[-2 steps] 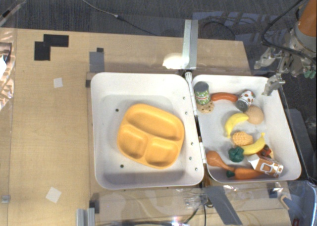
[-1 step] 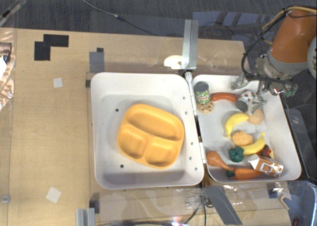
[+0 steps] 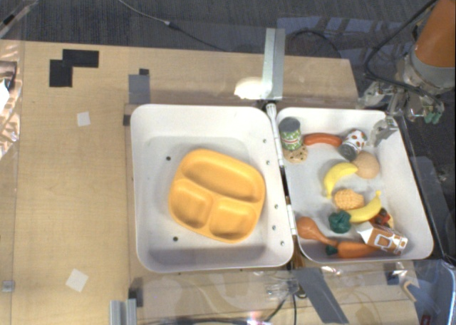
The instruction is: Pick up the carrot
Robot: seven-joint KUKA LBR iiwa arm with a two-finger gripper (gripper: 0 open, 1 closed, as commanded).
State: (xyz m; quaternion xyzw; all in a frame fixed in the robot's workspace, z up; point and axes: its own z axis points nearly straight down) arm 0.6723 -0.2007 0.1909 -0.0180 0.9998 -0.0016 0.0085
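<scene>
Bench: wooden top, two white bins; left bin (image 3: 142, 174) holds a yellow tray (image 3: 216, 194).
Carrot (image 3: 354, 249): right bin's near edge, touching green piece (image 3: 340, 222) and carton (image 3: 385, 240).
Gripper (image 3: 388, 125): far corner; finger state — cannot tell.
Risk: crowding neighbours, likely mis-grab.

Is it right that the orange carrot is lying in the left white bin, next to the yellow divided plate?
No. The camera view shows the orange carrot in the right white bin, at its front edge. The yellow divided plate sits alone in the left white bin.
</scene>
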